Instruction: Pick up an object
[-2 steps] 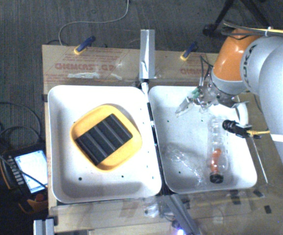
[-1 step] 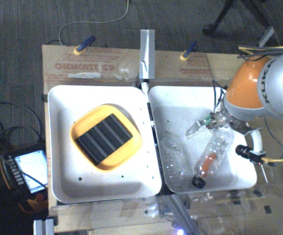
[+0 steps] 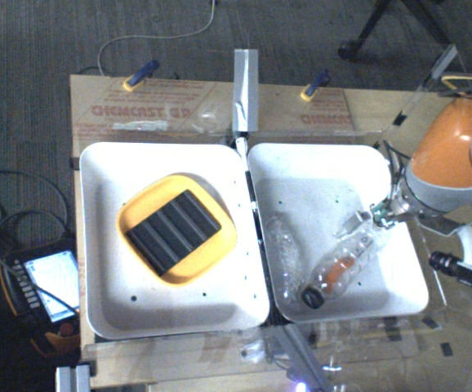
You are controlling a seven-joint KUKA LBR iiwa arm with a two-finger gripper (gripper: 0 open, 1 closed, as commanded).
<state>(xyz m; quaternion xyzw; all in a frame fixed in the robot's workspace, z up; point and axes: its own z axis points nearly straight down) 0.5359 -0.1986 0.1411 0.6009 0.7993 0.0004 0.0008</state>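
The orange-banded arm (image 3: 447, 149) stands highest over the right bin (image 3: 301, 170), its gripper (image 3: 383, 213) at the bin's right wall; whether the fingers are released or clenched cannot be told. The clear plastic bottle (image 3: 342, 261) lies touching or just below-left of the gripper, long axis running diagonally to its black cap (image 3: 312, 297). The yellow-and-black tray (image 3: 177, 227) occupies the left bin (image 3: 97, 243).

A: What sits on the tabletop (image 3: 138, 109)?
B: Two white bins side by side, the left bin (image 3: 97, 219) and the right bin (image 3: 318, 166), edges touching; blue clamps (image 3: 141, 73) at the back.
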